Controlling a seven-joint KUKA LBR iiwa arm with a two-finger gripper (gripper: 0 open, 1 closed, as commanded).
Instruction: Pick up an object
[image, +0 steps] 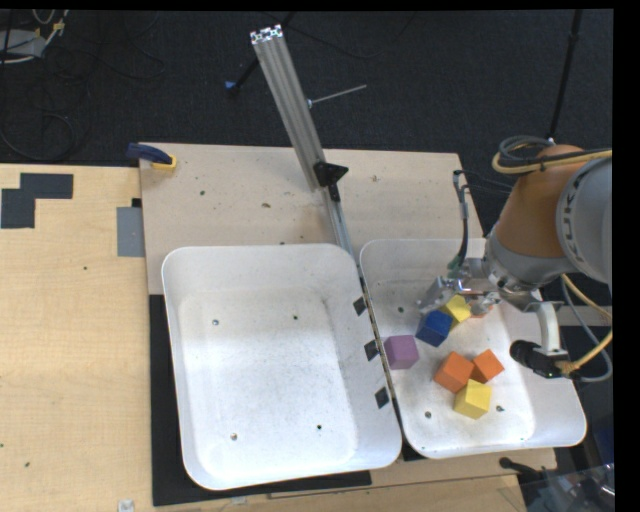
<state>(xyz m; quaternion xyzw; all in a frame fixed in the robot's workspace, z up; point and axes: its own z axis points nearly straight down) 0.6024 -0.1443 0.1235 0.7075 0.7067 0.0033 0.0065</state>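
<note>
The gripper (462, 297) is down inside the right bin (560, 425), at its upper middle, with a small yellow block (458, 309) directly at its tip. Whether the fingers are open, closed or pinching that block cannot be told: metal parts and wrist crowd the spot. The block appears to touch a blue block (434, 328) lying just beside it, lower left.

Judgement on handling: the yellow block looks like a small rigid cube, probably light foam or wood, with flat faces and no fragile parts. It should tolerate a firm squeeze and is unlikely to slip if taken across two opposite flat faces. The face toward the blue block is crowded; a finger coming down there risks landing on blue instead, so the free pair of faces is the better hold.

Remaining contents of the right bin: a purple block (401, 350) near the divider side; two orange blocks, the larger (453, 371) and the smaller (488, 365), close together; a second yellow block (473, 399) just below them, apparently touching. All sit in the bin's middle, apart from its walls.

The left bin (190, 290) shows a bare white floor with a few dark specks. The arm (545, 225) enters from the right.
</note>
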